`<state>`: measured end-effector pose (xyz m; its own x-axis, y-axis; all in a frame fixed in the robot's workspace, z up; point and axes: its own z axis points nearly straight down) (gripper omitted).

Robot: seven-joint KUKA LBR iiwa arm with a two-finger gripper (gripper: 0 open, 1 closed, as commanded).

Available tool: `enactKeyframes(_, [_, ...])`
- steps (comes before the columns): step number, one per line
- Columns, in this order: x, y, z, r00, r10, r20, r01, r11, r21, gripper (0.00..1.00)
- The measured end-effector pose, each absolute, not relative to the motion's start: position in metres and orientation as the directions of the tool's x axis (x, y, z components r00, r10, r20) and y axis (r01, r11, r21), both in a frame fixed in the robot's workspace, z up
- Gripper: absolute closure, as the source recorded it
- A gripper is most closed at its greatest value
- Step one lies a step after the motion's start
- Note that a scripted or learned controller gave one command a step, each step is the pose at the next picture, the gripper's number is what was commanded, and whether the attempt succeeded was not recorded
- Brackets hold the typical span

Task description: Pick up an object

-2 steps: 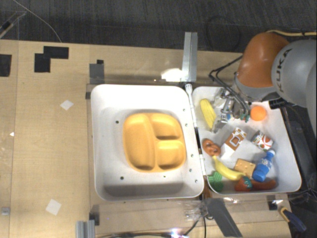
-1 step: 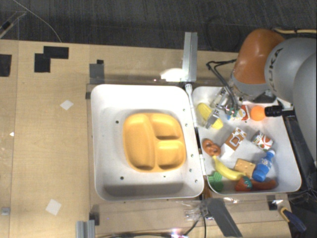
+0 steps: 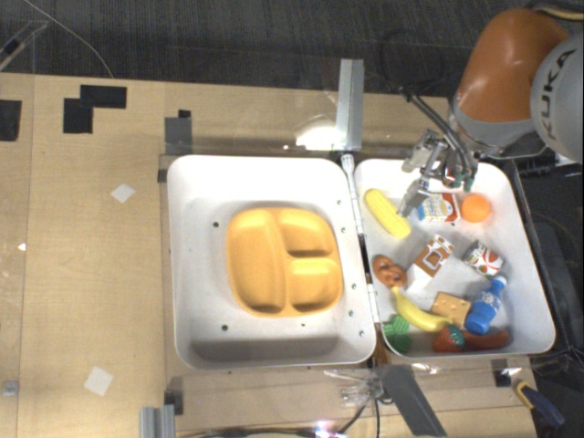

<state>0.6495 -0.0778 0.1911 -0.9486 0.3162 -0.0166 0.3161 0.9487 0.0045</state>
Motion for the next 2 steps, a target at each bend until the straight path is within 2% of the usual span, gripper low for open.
enactKeyframes(1, [0.659,-0.110,0.093,-0.845,0.535,-0.002,0.535,0.845,0.001,0.00])
enactKeyframes(2, [0.659,-0.084,0.096,-0.746,0.666,-0.006,0.666,0.746,0.004,0.00])
